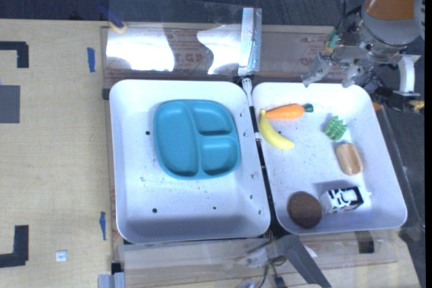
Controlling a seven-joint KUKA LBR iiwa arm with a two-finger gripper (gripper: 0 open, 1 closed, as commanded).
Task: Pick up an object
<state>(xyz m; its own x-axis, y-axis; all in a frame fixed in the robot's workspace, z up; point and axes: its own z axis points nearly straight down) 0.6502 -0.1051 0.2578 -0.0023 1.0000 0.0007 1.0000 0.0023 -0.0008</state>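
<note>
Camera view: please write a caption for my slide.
Gripper above right bin holding carrot, banana; blue tray in left bin.

Bright, even overhead light; slightly soft focus

Strong glare whitens the clear sheet (177, 44) at 12 o'clock; shadows in the white bins (128, 165) are faint, and the end effector (334, 74) looks perhaps blurred.

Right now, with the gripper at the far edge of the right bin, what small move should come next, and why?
Probably move the gripper toward the carrot and lower it. The gripper hangs over the right bin's far rim with nothing between its fingers, and the carrot lies nearest, just touching the banana at one end, so a grip near its green tip looks safest.
</note>
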